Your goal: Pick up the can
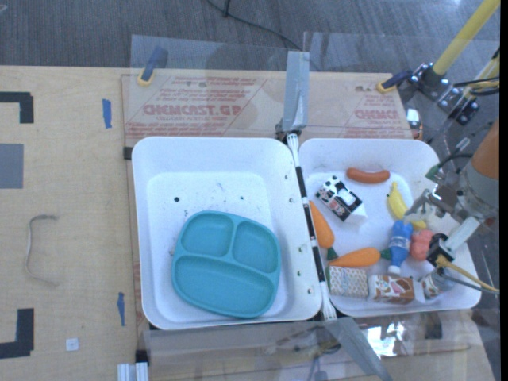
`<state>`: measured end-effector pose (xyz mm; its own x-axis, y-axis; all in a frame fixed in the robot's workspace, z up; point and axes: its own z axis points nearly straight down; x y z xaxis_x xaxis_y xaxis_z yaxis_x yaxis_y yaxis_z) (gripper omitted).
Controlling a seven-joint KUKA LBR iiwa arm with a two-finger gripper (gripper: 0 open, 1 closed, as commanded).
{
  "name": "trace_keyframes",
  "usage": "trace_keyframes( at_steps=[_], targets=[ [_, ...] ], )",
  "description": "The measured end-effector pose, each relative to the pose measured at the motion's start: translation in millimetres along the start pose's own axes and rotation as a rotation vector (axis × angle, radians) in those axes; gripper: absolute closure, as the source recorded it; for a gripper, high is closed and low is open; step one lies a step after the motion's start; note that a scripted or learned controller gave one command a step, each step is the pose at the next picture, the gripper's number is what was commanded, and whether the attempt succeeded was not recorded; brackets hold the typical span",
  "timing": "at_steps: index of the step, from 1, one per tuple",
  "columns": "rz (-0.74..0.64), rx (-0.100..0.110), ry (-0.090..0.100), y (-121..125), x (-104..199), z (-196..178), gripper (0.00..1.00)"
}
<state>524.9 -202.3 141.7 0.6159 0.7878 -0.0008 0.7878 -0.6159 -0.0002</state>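
Note:
The right bin [421,155] holds a pile of toy food. A small silvery, can-like thing [431,286] lies at its front right corner, partly hidden by a brown-and-white carton [394,290]. A black-and-white patterned pack [340,198] lies nearer the bin's middle; I cannot tell if it is a can. My gripper [425,203] hangs over the right side of this bin, beside a yellow banana [395,201] and above a blue bottle [399,240] and a pink piece [421,239]. Nothing shows between its fingers.
A sausage [367,175], two carrots [321,225] [355,257] and a speckled packet [349,282] also lie in the right bin. The left bin [159,165] holds a teal divided plate [228,262]. A grey divider [295,101] stands behind the bins.

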Motion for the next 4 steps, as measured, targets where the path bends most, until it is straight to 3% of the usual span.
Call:
trace_keyframes(
  at_steps=[1,2,3,4],
  targets=[
    [0.144,-0.005,0.002,-8,29,54,0.0],
    [0.072,0.0,0.0,-12,-10,3,0.0],
    [0.128,0.001,-0.001,-65,10,-59,0.0],
    [0.16,-0.011,0.008,-84,41,53,0.0]
  ],
)
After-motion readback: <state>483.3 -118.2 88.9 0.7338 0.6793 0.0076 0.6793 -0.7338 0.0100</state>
